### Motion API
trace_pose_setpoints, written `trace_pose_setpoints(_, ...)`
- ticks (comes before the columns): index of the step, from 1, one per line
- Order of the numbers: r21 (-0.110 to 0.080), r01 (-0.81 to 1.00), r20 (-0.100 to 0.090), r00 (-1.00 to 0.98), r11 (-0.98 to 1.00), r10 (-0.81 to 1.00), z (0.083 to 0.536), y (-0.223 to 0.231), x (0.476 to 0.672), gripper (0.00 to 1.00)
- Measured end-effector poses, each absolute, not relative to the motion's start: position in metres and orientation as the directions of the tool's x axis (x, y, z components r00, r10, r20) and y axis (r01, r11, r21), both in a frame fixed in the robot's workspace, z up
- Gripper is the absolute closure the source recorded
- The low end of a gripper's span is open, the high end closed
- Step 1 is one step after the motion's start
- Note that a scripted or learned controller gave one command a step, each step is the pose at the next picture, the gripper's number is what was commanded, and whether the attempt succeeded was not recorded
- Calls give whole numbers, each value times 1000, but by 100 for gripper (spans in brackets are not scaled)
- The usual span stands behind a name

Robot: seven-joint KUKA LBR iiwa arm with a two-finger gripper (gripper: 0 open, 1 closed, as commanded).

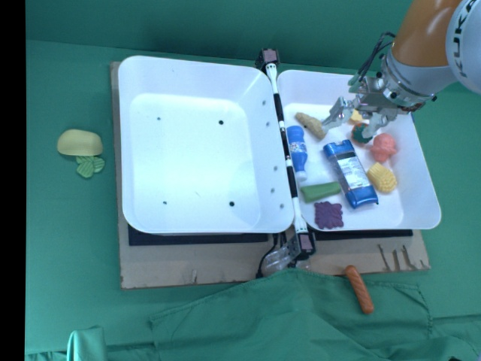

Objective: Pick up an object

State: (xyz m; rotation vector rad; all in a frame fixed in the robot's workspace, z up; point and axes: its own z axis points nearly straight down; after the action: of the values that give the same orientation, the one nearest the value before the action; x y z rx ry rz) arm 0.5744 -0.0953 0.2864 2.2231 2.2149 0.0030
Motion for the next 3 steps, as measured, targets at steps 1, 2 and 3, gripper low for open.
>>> trace_pose_setpoints(1, -3, 1000, -2, 5, -5, 1000, 230, -105, 577, 0)
trace_pose_setpoints(2, 13, 1000, -6, 5, -5, 1000, 200, -108, 580, 0)
trace_pose_setpoints(3, 11, 1000, -5, 7, -7, 1000, 208, -108, 579, 100)
